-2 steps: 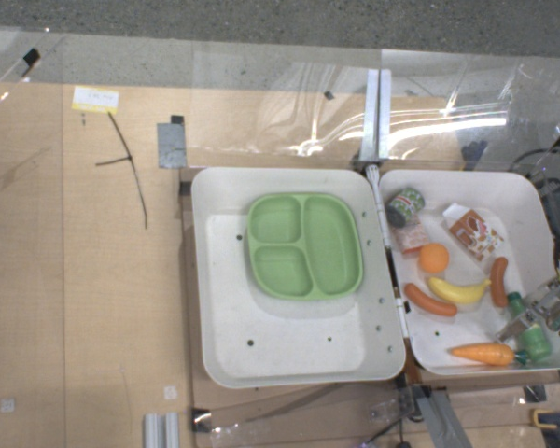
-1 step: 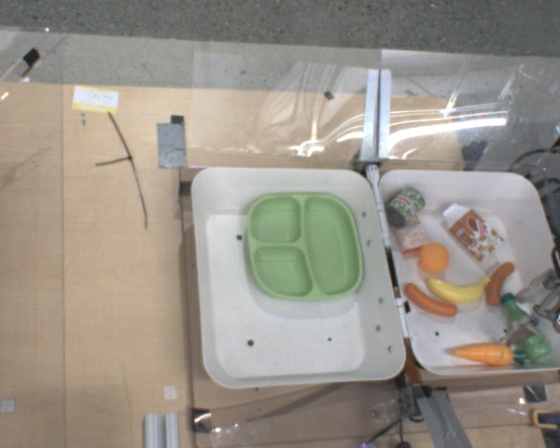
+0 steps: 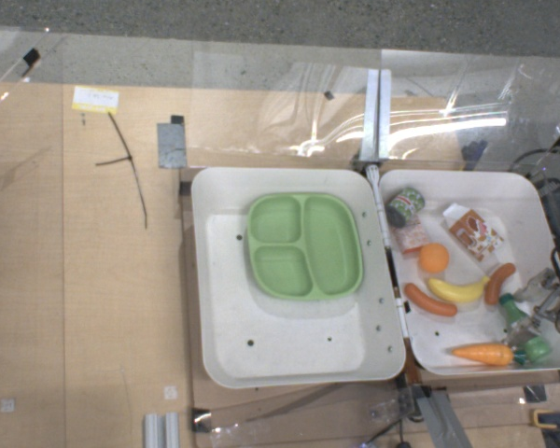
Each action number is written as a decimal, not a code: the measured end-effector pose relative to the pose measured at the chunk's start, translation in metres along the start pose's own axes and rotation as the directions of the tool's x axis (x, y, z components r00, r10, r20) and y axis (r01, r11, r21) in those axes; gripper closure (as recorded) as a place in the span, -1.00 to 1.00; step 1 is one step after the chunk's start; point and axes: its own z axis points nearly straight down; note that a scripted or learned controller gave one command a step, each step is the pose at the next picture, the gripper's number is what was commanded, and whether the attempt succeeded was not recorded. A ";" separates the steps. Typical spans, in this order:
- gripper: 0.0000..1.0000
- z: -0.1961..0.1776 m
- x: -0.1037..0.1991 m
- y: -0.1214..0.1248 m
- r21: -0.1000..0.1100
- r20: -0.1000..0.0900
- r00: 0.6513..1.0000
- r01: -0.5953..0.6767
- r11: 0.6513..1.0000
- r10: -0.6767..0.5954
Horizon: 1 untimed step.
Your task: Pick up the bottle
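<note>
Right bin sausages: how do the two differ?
Sausage by the banana's left end is orange-red and lies nearly flat across the view; sausage by the banana's right end is darker, brownish-red, and stands steeply slanted. The left one sits near the bin's left wall below the orange; the right one lies closer to the green bottle and the end effector. Both are small toy sausages flanking the banana.

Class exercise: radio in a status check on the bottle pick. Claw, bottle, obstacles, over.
Claw low at right bin's right edge, over the green bottle; grip unconfirmed. Bottle lying in bin. Carrot and sausage crowd it.
</note>
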 end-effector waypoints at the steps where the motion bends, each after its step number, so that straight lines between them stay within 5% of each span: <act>1: -1.00 0.000 0.000 0.001 0.000 0.001 0.999 0.037 0.999 -0.037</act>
